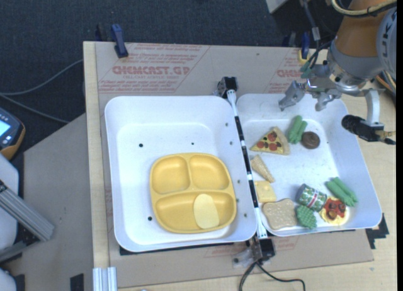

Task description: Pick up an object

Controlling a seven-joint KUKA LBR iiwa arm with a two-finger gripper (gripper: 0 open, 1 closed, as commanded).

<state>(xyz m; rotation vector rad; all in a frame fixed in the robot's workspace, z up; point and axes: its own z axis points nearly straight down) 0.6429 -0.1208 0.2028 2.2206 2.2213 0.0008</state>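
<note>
Arm: I reach in from the right; my orange band sits at the top right corner, wrist above the far edge of the right bin (362,164).
Gripper (308,99): over the far rim of the right bin, near its back wall.
Fingers: spread wide, one grey tip (290,99) to the left and one to the right, with bare white bin floor between them. Nothing held.
Nearest object: green bean pod (296,129), lying just below my fingers toward the camera, apart from them, not between them.
Beside it: brown round piece (310,139), just right of the pod's lower end, near or touching, can't tell which.
Pizza slice (271,142): left of the pod, close to the divider between the bins.
Mid-bin: pale wedge (262,169) and a yellow cheese square (265,191) along the left wall of the right bin.
Near edge: bread slice (280,213), a green ridged piece (306,216) touching it, a small can (310,196) on its side, a round pizza-like piece (334,210), and a second green pod (342,190). All well apart from my fingers.
Left bin (126,157): holds a yellow divided plate (192,190) with a pale oval disc (205,210) in its large near compartment.
Bench: brown board under both bins, blue clamp (118,39) at the far left corner.
</note>
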